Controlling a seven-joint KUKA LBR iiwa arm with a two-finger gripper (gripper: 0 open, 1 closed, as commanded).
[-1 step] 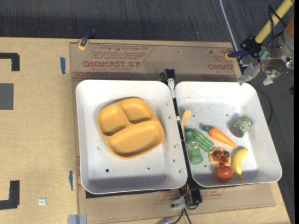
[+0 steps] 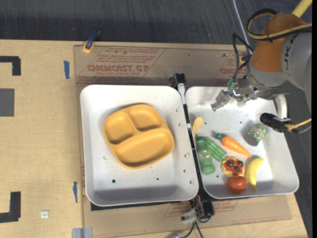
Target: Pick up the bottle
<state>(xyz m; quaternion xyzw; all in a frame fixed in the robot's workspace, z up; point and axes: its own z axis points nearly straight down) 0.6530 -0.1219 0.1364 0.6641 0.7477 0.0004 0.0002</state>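
One green bottle (image 2: 204,155), one carrot (image 2: 234,145), two bananas (image 2: 254,170).

Plate (image 2: 138,135) in left bin (image 2: 94,148) — bottle (image 2: 204,155), carrot (image 2: 235,145), banana (image 2: 255,170) etc. in right bin (image 2: 282,182).

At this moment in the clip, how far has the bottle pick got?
Nothing looks done: the green bottle lies flat in the right bin, by its left wall, beside the carrot. In hand: the gripper is over the bin's far end, apart from the bottle, carrying nothing. Left: reach the bottle, descend, grasp, lift.
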